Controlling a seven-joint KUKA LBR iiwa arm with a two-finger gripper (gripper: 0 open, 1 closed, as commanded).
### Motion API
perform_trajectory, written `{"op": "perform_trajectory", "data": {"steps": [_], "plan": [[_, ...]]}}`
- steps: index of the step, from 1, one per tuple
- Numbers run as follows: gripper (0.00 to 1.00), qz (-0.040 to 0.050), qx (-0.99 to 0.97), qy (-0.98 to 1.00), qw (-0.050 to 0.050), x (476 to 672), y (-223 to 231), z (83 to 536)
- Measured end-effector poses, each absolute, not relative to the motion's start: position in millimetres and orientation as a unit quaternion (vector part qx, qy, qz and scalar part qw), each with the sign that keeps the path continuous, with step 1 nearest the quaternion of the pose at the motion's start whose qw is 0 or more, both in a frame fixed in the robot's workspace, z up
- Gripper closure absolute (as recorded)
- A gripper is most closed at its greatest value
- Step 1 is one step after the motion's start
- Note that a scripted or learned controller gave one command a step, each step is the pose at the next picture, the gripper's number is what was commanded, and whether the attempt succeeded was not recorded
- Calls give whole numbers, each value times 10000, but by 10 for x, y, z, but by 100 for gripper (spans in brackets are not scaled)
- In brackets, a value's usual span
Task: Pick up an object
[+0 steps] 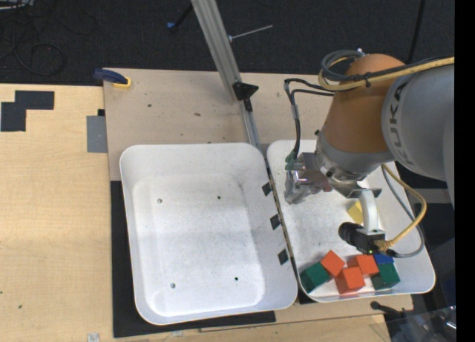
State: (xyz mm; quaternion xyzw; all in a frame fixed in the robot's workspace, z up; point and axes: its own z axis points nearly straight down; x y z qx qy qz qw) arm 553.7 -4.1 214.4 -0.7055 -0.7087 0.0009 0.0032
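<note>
Evidently nothing is lifted yet: the end effector [298, 185] hangs over the right-hand bin [319, 223], open or closed I cannot tell, blocks [350, 280] lying lower right.

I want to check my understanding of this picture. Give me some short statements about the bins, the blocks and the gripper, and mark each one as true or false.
1. The coloured blocks lie in the left bin. False: they lie in the right bin.
2. The gripper is over the right bin. True.
3. The blocks are gathered at the near end of their bin. True.
4. One of the blocks is purple. False: they are orange, green and blue.
5. The gripper holds an orange block. False: the orange blocks lie on the bin floor, apart from the gripper.
</note>
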Motion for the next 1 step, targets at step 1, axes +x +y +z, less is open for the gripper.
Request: {"op": "perform_trajectory", "data": {"steps": [1], "plan": [[100,16,-7058,-7084,32,5399,431,2075]]}}
